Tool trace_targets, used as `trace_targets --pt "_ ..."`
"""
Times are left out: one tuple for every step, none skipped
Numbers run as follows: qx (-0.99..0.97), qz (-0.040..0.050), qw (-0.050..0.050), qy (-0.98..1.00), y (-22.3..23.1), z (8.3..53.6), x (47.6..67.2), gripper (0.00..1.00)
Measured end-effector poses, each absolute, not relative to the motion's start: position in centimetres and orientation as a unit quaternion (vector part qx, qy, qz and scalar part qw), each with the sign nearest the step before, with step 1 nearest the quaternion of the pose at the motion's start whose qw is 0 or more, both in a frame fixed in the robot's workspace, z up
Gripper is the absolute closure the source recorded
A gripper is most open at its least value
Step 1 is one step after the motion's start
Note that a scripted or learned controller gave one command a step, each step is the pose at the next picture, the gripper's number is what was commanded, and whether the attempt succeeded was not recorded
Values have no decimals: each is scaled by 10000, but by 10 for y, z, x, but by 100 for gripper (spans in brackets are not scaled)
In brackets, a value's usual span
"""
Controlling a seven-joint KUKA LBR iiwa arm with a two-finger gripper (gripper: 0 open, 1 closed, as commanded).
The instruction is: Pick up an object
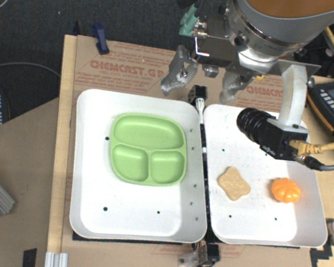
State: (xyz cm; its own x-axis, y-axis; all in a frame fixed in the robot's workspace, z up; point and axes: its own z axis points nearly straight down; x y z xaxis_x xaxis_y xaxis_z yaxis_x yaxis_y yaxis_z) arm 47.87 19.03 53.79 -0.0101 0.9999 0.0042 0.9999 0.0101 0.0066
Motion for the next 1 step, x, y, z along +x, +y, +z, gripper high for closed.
trace_targets --pt "7064 24 6 7078 186 546 479 100"
